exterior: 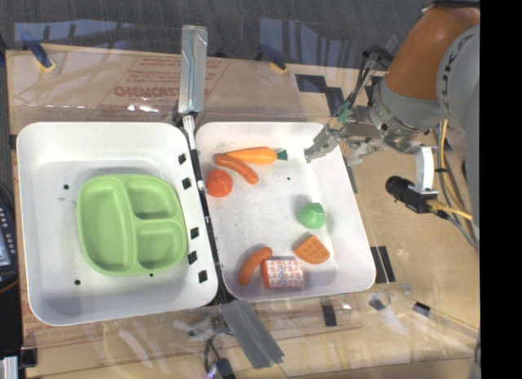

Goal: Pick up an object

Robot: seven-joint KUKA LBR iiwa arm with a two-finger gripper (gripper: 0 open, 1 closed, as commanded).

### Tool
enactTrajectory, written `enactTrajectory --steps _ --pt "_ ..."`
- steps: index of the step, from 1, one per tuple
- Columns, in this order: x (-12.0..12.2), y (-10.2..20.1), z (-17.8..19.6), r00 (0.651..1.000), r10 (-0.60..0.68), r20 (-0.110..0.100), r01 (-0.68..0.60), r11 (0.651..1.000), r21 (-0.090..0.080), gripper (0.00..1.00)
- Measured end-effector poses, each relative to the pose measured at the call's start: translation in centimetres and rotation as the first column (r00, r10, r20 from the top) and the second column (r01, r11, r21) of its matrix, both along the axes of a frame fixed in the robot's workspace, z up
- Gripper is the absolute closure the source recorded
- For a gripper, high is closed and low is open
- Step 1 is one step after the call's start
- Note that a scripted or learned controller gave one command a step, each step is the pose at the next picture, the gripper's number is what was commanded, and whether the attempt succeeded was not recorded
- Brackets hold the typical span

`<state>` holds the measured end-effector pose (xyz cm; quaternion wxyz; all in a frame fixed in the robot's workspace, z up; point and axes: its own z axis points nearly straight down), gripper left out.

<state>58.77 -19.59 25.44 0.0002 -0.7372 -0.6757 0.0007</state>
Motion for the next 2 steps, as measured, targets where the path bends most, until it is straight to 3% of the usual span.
enactTrajectory --steps 1,2 --pt "3.6 8.3 -6.5 1.000 0.026 -0.006 -0.026 1.000 0.002 0.00" --pt "6.1 9.4 -16.3 0.996 0.094 -0.003 -0.094 0.996 0.001 0.00"
